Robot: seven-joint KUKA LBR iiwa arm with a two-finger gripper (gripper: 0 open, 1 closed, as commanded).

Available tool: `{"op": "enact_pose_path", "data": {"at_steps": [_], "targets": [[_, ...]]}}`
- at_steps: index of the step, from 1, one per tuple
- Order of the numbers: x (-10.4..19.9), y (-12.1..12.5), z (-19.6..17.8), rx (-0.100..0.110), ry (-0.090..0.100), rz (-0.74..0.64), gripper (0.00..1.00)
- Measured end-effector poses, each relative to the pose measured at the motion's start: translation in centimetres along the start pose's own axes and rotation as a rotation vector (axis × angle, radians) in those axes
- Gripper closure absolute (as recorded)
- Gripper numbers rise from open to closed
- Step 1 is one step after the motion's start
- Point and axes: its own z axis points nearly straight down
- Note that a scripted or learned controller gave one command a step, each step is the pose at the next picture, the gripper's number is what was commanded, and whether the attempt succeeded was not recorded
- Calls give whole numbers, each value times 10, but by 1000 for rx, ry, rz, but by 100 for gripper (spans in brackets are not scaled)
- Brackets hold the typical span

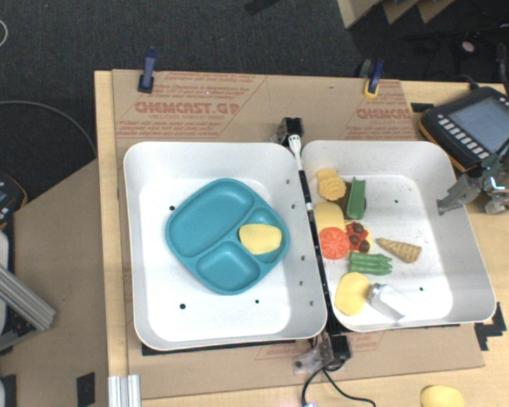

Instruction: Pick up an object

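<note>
**A:** What could be picked up here?

**B:** Toy foods crowd the left side of the right bin [458,253]: a red tomato [335,242], a yellow lemon-like piece [352,292], a tan cone [399,248], green beans [371,264] and a dark green piece [355,197]. A pale yellow lump [260,238] lies on a teal divided plate [205,219] in the left bin [153,295].

**A:** What's underneath and around?

**B:** Both white bins sit on brown cardboard [195,104] with red print, held by a blue clamp [148,70] at the far edge. Beyond it is dark carpet [110,15]. A control pendant [475,125] rests at the far right.

**A:** How do the pieces lie?

**B:** The cone lies nearly crosswise, tip toward the tomato. The beans run left to right. The dark green piece runs front to back.

**A:** And the gripper?

**B:** The gripper [458,195] is at the right bin's right rim, apart from the toys. I cannot tell whether it is open or closed.
</note>
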Motion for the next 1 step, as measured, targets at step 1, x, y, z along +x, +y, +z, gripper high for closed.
{"op": "enact_pose_path", "data": {"at_steps": [1], "targets": [[0,1,-11,-3,-2,-1,100]]}}
